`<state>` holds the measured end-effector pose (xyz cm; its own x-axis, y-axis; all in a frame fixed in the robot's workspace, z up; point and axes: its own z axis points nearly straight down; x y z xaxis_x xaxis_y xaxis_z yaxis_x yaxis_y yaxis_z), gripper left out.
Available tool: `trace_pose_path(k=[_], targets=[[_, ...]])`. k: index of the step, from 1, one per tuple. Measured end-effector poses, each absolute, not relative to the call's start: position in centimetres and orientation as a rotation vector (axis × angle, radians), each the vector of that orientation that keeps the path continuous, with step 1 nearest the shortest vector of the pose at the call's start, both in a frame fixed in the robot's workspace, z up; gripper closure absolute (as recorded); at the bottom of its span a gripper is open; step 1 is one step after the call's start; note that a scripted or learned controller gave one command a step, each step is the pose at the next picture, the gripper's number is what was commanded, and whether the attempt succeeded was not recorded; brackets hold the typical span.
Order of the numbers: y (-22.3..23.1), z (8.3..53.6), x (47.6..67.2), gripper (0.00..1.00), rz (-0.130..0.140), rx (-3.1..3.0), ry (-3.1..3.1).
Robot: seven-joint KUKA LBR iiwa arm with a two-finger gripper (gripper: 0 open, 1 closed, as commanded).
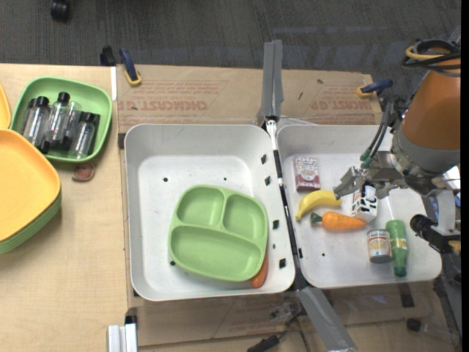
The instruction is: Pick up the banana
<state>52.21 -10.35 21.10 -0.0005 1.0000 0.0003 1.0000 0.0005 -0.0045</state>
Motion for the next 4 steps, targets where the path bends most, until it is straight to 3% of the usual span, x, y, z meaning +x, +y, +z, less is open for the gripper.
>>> trace_pose_path(k=[1,2,3,4], targets=[[-7.7,19.1,55.8,0.00,0.002,-1.945,-2.466],[-7.7,19.1,56.3,0.00,0.002,-2.078,-2.356],[-10.5,13.5,58.5,0.00,0.002,-1.684,-2.651],[-10.5,9.1,55.8,0.00,0.001,-1.440,-2.791]])
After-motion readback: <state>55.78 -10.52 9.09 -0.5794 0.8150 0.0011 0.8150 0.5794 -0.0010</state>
